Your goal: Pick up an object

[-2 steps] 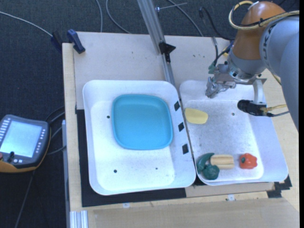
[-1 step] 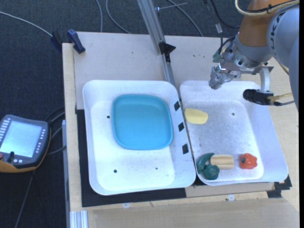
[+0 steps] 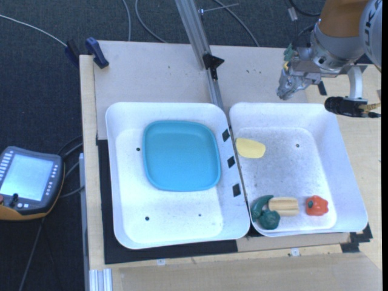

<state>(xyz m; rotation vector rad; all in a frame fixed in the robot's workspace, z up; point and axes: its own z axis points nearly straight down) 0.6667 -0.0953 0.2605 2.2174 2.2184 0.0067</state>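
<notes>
My tool [image 3: 290, 88] hangs over the desk [image 3: 151, 71] behind the right bin [image 3: 345, 162] (grip width I cannot tell); yellow piece [image 3: 250, 148], pepper [image 3: 316, 205] lie inside.

Light: bright, even, cool, from overhead. My two white bins [image 3: 121, 162] run close to washed out along their rims, with little surface detail left there. Glare: a soft sheen on the blue plate [image 3: 182, 155], no hard highlights. Shadows: faint and short, a thin one beneath the near edges of my bins on the bench [image 3: 151, 71]. Focus: fair across the middle; my gripper [image 3: 290, 86] near the bench's far right corner is soft and grainy. The dark floor [image 3: 36, 17] shows noise. Edge distortion: slight.
</notes>
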